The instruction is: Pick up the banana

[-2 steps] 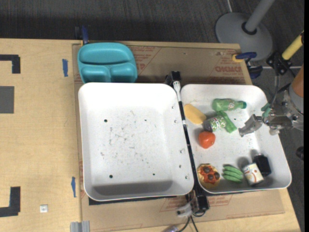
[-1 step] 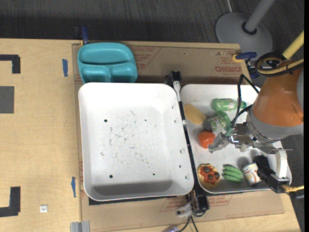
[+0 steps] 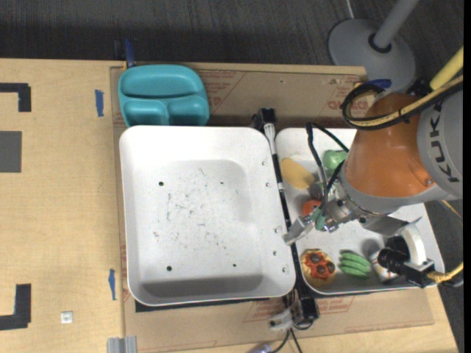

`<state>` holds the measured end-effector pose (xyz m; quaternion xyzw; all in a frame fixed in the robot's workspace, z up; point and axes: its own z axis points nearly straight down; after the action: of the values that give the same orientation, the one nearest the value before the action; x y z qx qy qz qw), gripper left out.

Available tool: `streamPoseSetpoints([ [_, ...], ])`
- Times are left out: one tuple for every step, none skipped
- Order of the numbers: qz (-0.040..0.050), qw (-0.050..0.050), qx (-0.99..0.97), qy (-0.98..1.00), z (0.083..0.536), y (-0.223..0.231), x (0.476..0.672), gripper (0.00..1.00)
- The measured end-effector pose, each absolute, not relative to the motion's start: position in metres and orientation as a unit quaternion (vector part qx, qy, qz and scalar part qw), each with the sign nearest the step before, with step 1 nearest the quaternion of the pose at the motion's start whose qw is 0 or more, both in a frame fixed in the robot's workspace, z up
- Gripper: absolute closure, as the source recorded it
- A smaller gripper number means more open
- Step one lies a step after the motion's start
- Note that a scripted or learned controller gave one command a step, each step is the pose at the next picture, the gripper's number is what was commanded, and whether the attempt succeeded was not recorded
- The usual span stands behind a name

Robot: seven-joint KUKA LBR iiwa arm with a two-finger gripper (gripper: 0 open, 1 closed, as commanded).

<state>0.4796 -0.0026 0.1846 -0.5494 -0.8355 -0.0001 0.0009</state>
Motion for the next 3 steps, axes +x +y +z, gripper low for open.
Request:
streamPoseSetpoints([
  [-0.0006,-0.001,-0.362,-0.932,0.192,0.061,0.48,0.0],
  [0.0001,0.001,-0.408,-0.913,0.122,0.134,0.497,0.0],
  [-0.0012,-0.002,-0.561,-0.827,0.087,0.171,0.481,0.0],
])
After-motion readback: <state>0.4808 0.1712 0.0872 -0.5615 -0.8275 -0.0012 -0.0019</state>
